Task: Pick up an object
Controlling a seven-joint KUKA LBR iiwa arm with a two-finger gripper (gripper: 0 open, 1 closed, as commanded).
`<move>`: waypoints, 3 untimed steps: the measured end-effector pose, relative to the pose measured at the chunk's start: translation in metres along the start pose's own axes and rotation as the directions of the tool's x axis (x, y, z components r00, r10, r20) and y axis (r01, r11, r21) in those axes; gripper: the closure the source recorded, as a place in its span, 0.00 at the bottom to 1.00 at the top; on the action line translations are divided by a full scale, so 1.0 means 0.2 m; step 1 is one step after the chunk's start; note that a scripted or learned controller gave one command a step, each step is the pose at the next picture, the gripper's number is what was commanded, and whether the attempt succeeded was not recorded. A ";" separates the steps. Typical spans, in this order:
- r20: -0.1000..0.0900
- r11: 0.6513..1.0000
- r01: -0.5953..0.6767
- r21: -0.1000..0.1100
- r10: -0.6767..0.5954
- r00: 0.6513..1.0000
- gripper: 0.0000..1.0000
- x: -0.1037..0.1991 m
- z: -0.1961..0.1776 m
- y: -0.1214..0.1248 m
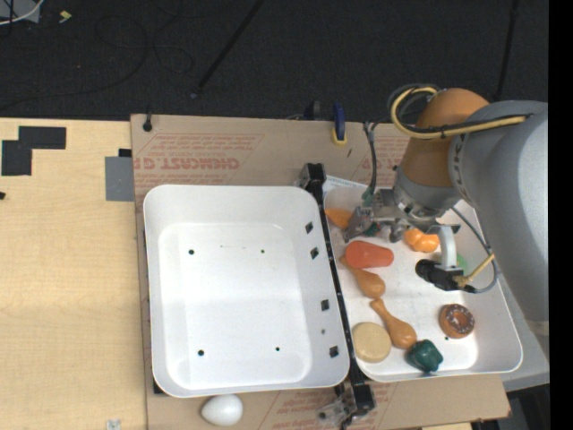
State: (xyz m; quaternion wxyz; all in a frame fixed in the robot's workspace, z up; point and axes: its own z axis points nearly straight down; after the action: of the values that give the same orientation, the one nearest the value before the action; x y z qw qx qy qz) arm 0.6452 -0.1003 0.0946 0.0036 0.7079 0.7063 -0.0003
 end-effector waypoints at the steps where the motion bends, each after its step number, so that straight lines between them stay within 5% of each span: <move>1: -0.007 1.000 -0.001 0.012 0.001 1.000 0.00 0.06 0.04 -0.23; 2: -0.006 1.000 -0.004 0.010 0.004 1.000 1.00 0.05 -0.01 -0.23; 3: -0.006 1.000 -0.009 0.012 0.009 1.000 1.00 0.04 -0.06 -0.23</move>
State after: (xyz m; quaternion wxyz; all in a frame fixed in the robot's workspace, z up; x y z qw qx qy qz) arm 0.5993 -0.0925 0.1067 -0.0029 0.7111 0.7031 -0.0023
